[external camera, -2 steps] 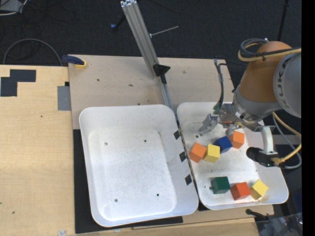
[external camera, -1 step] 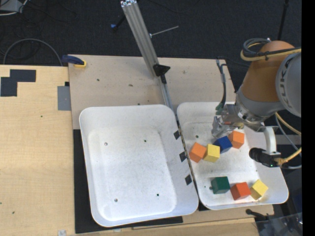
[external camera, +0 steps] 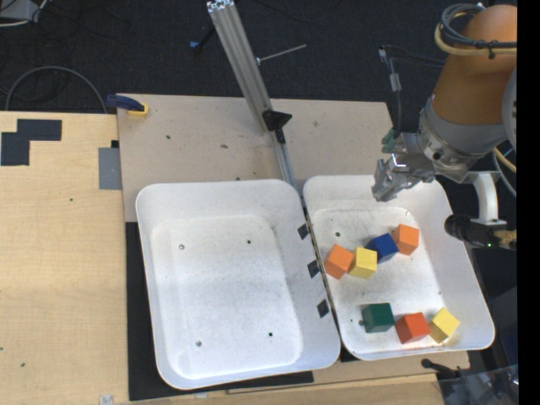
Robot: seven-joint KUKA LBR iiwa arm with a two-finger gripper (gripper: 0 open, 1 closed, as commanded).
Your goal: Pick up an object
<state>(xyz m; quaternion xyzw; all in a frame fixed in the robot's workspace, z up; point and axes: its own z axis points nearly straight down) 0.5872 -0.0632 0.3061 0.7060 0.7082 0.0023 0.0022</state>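
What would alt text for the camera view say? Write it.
A grey-and-orange robot arm's gripper hovers over the back of the right white bin, which holds seven coloured blocks in two clusters. The left white bin sits beside it.

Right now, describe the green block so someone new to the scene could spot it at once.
Look at the right bin, the one holding all the blocks. Along its near edge sits a row of three: the green block is the leftmost, with a red block and a yellow block to its right. It is the only green one, and darker than the rest.
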